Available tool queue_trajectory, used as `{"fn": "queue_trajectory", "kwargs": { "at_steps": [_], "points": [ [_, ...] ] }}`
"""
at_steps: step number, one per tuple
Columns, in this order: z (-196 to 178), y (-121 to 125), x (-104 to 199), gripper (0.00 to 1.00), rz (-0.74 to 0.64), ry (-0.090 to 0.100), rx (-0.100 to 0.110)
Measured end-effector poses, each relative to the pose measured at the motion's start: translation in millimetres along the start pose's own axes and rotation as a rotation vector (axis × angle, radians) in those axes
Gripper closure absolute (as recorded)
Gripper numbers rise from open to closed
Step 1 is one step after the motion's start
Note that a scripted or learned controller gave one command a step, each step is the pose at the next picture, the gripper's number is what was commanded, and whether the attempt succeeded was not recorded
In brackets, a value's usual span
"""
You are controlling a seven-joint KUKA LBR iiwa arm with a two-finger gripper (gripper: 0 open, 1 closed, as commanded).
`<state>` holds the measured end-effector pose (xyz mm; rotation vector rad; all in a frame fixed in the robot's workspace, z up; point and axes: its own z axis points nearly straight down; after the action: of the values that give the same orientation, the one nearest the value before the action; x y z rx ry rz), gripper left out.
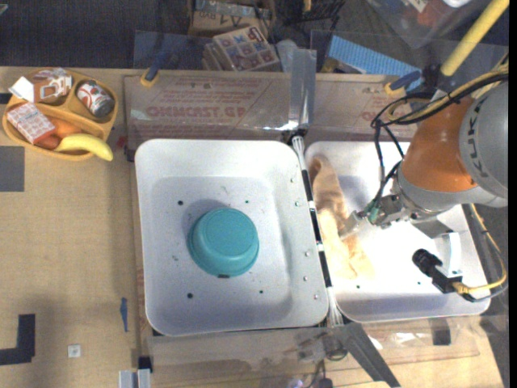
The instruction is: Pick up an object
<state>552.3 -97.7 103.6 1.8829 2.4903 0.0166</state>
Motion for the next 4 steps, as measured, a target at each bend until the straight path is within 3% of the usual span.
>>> {"fn": "queue_trajectory", "kwargs": {
  "at_steps": [1, 2, 3, 4],
  "points": [
    [9.4, -18.8, 2.3, 0.0, -0.013, 0.001, -0.001],
    [-82.1, -24.3, 31.1, 0.0, -0.107, 0.009, 0.018],
    [10.1, -23.1, -0.8, 0.0, -0.136, 0.004, 0.004],
    [10.7, 2.0, -4.6, 0.0, -0.152, 0.003, 0.005]
  ]
}}
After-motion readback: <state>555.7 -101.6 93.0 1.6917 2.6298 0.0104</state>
